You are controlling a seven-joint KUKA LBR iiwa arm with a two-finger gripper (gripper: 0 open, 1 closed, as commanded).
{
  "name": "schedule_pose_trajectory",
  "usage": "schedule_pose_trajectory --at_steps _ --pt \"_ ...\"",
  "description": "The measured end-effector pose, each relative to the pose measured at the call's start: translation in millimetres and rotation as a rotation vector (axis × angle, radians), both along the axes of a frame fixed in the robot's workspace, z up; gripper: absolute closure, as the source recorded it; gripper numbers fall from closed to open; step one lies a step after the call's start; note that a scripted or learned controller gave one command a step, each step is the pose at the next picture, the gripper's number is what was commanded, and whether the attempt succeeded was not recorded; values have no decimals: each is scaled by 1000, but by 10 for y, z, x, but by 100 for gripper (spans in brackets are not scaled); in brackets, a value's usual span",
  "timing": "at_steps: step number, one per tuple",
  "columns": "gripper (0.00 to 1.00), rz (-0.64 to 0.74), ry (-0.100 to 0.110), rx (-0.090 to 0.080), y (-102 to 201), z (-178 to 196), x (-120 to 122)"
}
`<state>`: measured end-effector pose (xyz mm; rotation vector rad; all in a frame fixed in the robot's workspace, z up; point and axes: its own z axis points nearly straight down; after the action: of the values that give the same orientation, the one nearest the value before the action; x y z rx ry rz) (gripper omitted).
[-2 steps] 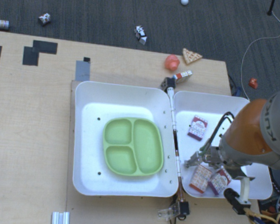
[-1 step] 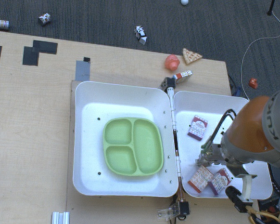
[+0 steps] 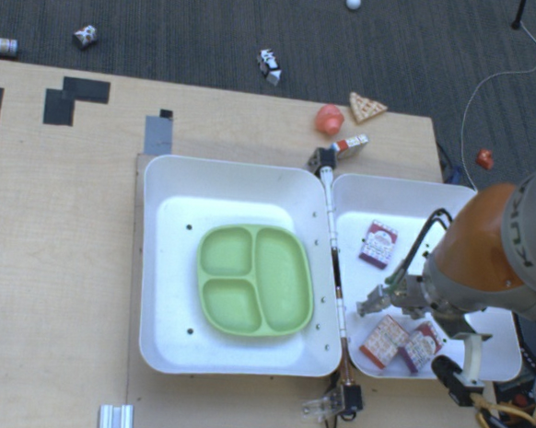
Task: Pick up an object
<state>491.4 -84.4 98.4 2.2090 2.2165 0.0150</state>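
Observation:
In the right bin (image 3: 355, 225) lie three small red-and-white packets. One packet (image 3: 379, 243) rests near the bin's far left, apart from the arm. Two more, a lighter packet (image 3: 385, 340) and a darker one (image 3: 421, 346), lie side by side at the near edge. My gripper (image 3: 386, 302) hangs low over the bin, just above and behind those two near packets. The grey arm with its orange band (image 3: 473, 248) reaches in from the right and hides the bin's right half. Nothing can be seen held in the gripper.
The left bin (image 3: 168, 247) holds a green three-compartment plate (image 3: 254, 279). On the bench behind the bins lie a red ball (image 3: 329, 119), a pizza-slice toy (image 3: 367, 106) and a small tube (image 3: 352, 145). Cables run at the near right corner.

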Motion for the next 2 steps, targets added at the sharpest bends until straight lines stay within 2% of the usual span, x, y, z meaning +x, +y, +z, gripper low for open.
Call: schedule_pose_trajectory --at_steps 1,2 --pt "100 2 -4 0 8 105 15" --pt "0 2 -4 0 8 105 15"
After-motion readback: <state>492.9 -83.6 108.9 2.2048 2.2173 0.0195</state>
